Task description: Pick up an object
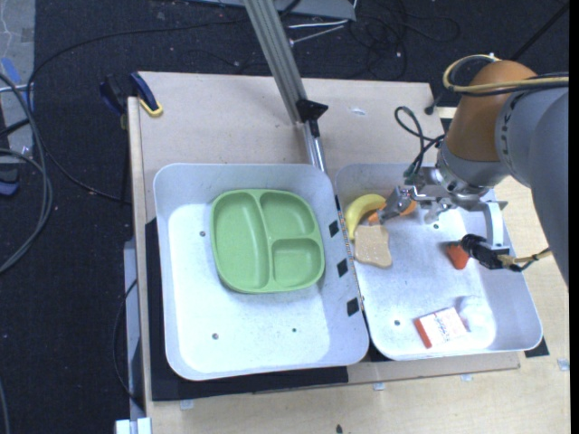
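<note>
The bench carries 2 shallow white bins side by side. The left bin holds a green divided plate with 3 compartments, lying flat in the upper middle of the bin. The right bin holds the loose things: a yellow banana near its upper left corner, a tan slice of bread just below the banana and touching or nearly touching it, a small orange-red piece further right, and a red and white box near the lower edge, well apart from the rest.

The grey arm reaches in from the right, its orange band above the wrist. The hand hangs low over the upper part of the right bin, just beside the right end of the banana. Something orange shows at its tip, but whether that sits between the fingers, and whether they are spread or pressed together, I cannot tell

A slanted metal pole crosses the top of the bench toward the gap between the 2 bins
</note>
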`<state>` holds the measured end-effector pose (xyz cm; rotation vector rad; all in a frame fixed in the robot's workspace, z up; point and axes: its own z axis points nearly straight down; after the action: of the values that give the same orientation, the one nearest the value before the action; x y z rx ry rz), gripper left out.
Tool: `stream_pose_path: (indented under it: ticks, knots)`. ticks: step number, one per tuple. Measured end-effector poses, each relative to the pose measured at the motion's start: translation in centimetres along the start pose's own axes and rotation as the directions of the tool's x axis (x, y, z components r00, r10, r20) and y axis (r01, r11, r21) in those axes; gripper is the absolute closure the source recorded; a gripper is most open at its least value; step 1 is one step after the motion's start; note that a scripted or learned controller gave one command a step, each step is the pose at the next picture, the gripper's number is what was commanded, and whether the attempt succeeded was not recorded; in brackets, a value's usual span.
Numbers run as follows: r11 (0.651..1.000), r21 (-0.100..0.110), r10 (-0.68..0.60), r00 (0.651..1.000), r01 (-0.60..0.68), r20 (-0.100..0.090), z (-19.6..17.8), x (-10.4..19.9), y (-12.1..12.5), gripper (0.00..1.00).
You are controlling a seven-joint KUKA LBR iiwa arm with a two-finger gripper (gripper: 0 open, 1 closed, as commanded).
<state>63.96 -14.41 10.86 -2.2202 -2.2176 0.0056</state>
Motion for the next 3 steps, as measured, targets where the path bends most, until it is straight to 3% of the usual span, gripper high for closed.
stream_pose_path:
  ticks: [1,3]
  knots:
    - [1.0,-0.008,0.0,1.0,0.0,0.002,-1.4,0.0,0.2,1.0]
    - [1.0,-0.011,0.0,1.0,0.0,0.002,-10.5,-0.2,-0.2,1.0]
